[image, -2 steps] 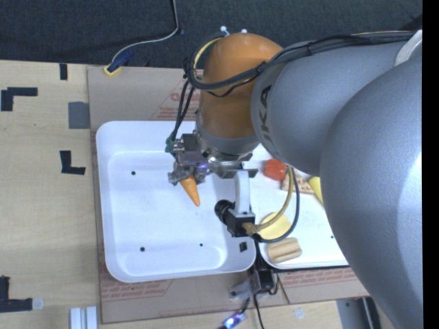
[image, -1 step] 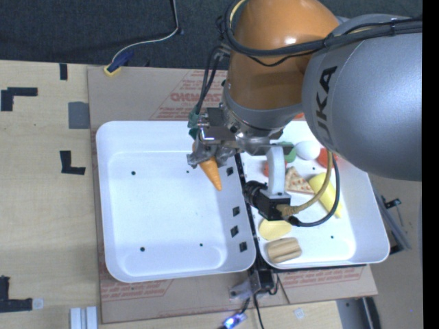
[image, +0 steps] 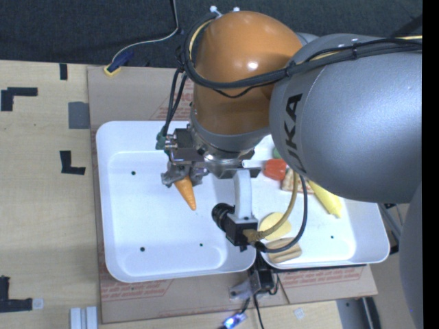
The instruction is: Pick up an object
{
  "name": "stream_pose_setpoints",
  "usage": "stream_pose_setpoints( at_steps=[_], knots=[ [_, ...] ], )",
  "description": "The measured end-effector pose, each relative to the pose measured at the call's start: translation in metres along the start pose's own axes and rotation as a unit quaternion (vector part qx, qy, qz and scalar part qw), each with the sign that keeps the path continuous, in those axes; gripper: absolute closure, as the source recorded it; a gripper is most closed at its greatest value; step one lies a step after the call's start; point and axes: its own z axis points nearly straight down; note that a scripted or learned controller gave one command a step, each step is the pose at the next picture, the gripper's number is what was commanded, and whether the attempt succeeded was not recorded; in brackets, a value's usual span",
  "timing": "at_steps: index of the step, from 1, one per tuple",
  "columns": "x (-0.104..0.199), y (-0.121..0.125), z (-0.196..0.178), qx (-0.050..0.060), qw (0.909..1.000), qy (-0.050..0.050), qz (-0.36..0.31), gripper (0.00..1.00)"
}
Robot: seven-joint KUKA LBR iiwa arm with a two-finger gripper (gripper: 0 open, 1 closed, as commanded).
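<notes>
Right now, line by line:

Gripper: my gripper point(image: 184, 175) sits low over the left bin point(image: 120, 204), its fingers closed on the broad end of the carrot.

Carrot: one orange carrot point(image: 187, 193), tip pointing down toward the bin floor; it looks lifted, since the tip hangs free, though I judge that from the slant alone.

Why held so: gripping the thick end gives my fingers the most to bite on.

Bins: two, side by side.

Right bin point(image: 343, 252): one red item point(image: 275, 169), one yellow banana-like piece point(image: 326, 201), one pale round piece point(image: 274, 223), one tan piece point(image: 283, 253); my arm hides the rest.

Progress: the pick seems made, if the grip lasts.
</notes>
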Motion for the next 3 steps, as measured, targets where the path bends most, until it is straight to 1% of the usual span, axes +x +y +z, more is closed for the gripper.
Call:
stream_pose_setpoints(
  at_steps=[1,2,3],
  knots=[
    [0.038,-0.002,0.129,0.006,1.0,-0.003,0.0,1.0],
    [0.035,0.007,-0.089,-0.009,0.9999,0.004,0.001,1.0],
    [0.036,0.001,-0.109,-0.002,1.0,0.001,0.001,1.0]
  ],
)
